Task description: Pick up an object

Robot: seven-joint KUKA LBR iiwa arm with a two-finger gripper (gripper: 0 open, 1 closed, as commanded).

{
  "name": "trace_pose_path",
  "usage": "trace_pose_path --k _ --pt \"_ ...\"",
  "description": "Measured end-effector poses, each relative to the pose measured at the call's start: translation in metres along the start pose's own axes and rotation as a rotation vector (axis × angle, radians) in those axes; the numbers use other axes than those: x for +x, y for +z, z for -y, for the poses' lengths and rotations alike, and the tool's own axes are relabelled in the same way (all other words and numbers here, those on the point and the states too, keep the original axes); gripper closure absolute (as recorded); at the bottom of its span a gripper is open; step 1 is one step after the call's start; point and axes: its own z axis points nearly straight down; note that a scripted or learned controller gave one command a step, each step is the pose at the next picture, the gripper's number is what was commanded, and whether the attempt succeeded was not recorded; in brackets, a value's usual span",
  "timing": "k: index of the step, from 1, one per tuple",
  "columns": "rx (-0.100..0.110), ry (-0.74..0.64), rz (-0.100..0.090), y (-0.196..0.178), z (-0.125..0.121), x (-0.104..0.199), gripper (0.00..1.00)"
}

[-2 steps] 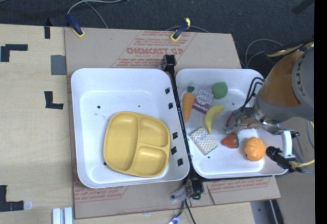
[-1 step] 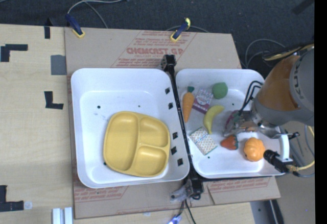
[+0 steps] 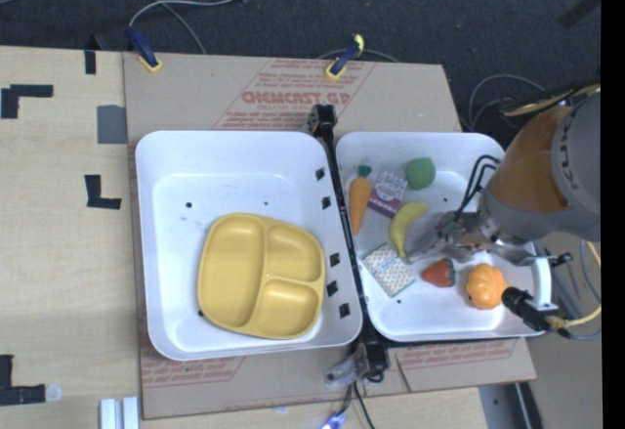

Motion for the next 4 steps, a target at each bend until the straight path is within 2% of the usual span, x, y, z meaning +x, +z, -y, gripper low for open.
trace_pose_path --k 1,2,3,4 --pt "0.000 -0.002 0.000 0.001 -0.083 0.064 0.00" --pt "0.003 -0.001 0.001 -0.098 -0.142 0.112 0.00" --pt "0.007 0.001 0.001 -0.001 -0.077 0.072 0.00" --pt "0.008 0.002 0.006 0.002 -0.135 0.074 0.00"
